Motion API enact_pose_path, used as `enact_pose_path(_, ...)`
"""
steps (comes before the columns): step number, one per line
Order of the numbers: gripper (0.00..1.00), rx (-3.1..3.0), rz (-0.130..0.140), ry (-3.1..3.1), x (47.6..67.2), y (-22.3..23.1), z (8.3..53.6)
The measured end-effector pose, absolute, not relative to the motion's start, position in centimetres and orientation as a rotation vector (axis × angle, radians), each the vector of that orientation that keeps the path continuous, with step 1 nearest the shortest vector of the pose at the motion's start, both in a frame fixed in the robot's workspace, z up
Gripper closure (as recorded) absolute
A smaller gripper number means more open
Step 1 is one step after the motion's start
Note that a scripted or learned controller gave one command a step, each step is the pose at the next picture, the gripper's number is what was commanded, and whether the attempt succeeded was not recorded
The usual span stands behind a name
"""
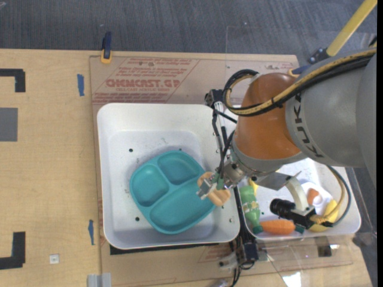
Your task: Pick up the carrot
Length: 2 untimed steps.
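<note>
Gripper point(213, 188): jaw state cannot be told; over teal compartment plate point(170, 191). Orange carrot point(278, 226): right white bin point(353, 223), well apart. Risk: closing on nothing.

I see the wooden bench point(48, 160) carrying a clear printed sheet point(149, 76) and, on it, two white bins: left point(114, 160), right point(350, 220).

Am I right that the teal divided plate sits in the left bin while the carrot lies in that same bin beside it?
Not quite. The camera view shows the teal divided plate in the left bin, but the carrot lies in the right bin, near its front edge, beside a green object.
</note>
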State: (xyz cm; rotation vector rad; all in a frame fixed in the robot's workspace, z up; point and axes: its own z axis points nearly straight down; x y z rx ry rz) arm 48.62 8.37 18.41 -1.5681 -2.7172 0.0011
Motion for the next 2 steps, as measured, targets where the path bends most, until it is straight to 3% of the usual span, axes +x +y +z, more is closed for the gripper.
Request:
enact_pose_path(1,1.0,-1.864,-0.006,-2.532,48.2,14.3,23.6)
enact_pose_path(2,1.0,-1.472,-0.006,-2.786,51.2,9.8,30.9)
